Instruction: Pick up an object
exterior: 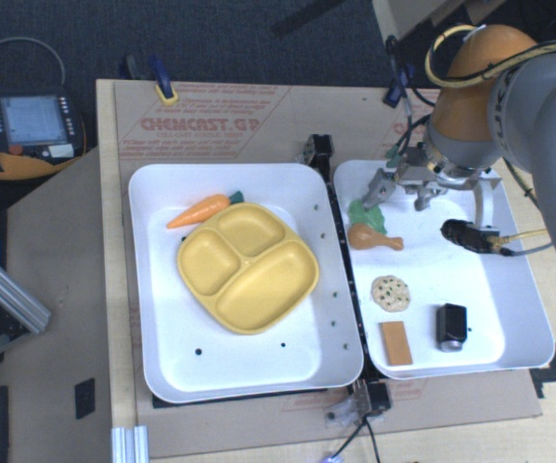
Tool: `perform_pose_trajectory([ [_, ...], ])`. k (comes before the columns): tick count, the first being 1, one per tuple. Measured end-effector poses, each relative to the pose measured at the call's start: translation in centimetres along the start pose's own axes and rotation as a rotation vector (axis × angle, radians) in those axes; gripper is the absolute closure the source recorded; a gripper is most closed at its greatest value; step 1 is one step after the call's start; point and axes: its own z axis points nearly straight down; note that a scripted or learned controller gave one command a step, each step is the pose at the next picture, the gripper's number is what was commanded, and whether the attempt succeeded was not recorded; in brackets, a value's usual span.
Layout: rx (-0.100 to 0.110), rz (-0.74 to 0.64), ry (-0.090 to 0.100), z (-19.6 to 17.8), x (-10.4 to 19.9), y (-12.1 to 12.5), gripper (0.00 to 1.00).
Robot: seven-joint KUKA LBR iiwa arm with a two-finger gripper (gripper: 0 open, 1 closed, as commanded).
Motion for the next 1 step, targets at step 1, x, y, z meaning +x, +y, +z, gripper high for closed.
perform_pose_trajectory([
  [1, -0.004, 0.000, 0.000, 3.25, 0.05, 0.08, 0.00],
])
